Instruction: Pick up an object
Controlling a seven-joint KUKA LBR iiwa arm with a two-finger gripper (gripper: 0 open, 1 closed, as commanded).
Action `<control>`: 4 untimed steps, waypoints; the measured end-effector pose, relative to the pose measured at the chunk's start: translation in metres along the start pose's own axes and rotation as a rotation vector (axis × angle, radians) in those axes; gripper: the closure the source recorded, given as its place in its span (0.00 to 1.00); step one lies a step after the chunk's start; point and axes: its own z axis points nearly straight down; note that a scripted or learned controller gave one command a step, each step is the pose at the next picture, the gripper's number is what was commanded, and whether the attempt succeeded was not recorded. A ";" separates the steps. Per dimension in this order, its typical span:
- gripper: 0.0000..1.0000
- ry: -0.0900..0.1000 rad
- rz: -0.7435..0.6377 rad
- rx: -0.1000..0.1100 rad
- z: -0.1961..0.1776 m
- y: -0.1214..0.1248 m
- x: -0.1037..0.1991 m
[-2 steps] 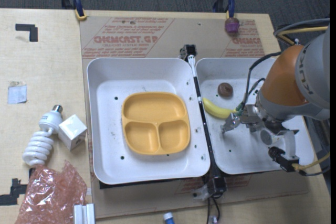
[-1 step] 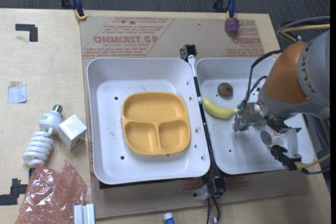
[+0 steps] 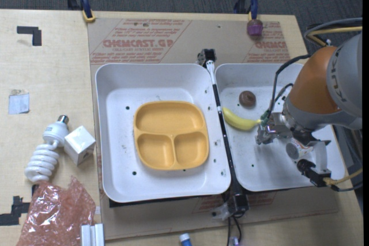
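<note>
Dark carpet borders a pale wooden worktop (image 3: 46,78) on which two white bins sit side by side. From the overhead camera we see the left bin (image 3: 115,124) holding a yellow divided tray (image 3: 171,135), and the right bin (image 3: 253,173) holding a banana (image 3: 239,120) near its left wall, with a small brown round object (image 3: 247,99) just beyond it. Our arm (image 3: 323,89) reaches in from the right, and the pincer (image 3: 266,134) hangs low just beside the banana's right end; whether it is released or clenched we cannot tell, since the wrist hides much of it. We judge the banana light, somewhat soft and smooth-skinned, perhaps a toy, and best taken across its curved middle, where the width suits the jaws. Outside the bins lie a spiral light bulb (image 3: 46,152) and a white cube (image 3: 79,144).
</note>
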 end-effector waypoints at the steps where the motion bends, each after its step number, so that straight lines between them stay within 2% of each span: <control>1: 0.00 0.001 0.001 0.002 0.010 -0.036 0.006; 3: 0.00 0.001 0.001 -0.001 0.010 -0.043 0.012; 4: 0.00 0.000 -0.003 0.000 0.010 0.043 -0.006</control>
